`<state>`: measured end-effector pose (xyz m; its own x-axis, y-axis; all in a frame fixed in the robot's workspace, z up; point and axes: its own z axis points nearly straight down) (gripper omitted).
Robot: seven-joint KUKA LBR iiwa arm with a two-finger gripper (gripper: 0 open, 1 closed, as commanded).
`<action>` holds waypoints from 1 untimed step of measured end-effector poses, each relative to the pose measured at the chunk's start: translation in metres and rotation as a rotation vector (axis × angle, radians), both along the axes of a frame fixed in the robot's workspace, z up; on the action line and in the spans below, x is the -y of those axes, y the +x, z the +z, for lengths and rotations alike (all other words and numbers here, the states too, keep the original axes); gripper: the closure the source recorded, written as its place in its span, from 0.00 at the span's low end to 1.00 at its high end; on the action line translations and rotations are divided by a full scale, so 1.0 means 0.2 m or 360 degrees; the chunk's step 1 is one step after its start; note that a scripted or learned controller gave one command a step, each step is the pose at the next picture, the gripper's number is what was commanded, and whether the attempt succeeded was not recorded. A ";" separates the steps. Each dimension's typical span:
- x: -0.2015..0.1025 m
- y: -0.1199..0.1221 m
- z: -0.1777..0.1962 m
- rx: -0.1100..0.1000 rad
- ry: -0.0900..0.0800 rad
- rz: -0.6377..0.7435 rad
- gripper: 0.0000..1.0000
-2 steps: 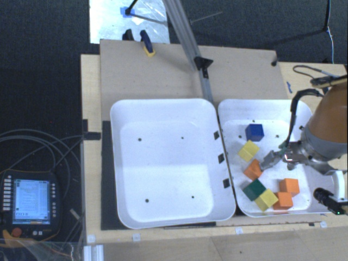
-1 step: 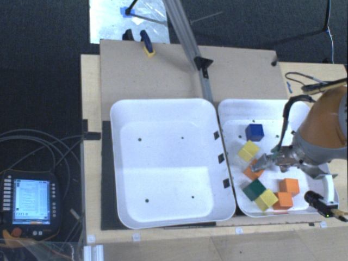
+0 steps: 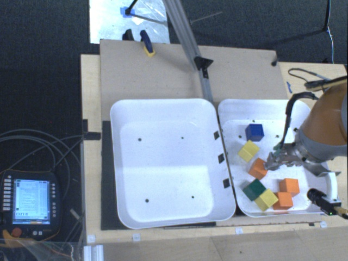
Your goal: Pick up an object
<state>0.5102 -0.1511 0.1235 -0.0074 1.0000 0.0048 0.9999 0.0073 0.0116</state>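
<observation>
Camera view: the gripper (image 3: 275, 160) sits low in the right bin (image 3: 234, 116), reaching in from the 3 o'clock side under the arm's orange band (image 3: 330, 113). Whether it is spread or closed I cannot tell; its dark tip blurs into the cubes beneath it, and nothing is plainly held.

The nearest candidate is an orange cube (image 3: 258, 169), tilted, touching or just beside the gripper tip on its 9 o'clock side. At 12 o'clock of that cube lies a yellow cube (image 3: 248, 151), and further toward 12 o'clock a blue cube (image 3: 254, 132). At 6 o'clock of the tilted cube are a green cube (image 3: 253, 189) and a second yellow cube (image 3: 266, 199), touching each other. Two more orange cubes (image 3: 286, 193) sit at 4 o'clock, pressed together near the bin's front wall. The left bin (image 3: 163, 109) sits beside it on the tabletop (image 3: 163, 69).

The risk I judge greatest is crowding. The tilted orange cube offers slanted faces, so a closing grip may squeeze it out sideways toward the yellow cube. The gripper may also land on a corner and merely push the cube, or catch the green cube's edge.
</observation>
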 end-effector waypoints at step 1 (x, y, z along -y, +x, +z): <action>0.02 -0.03 0.24 -0.0009 -0.0011 -0.0005 1.00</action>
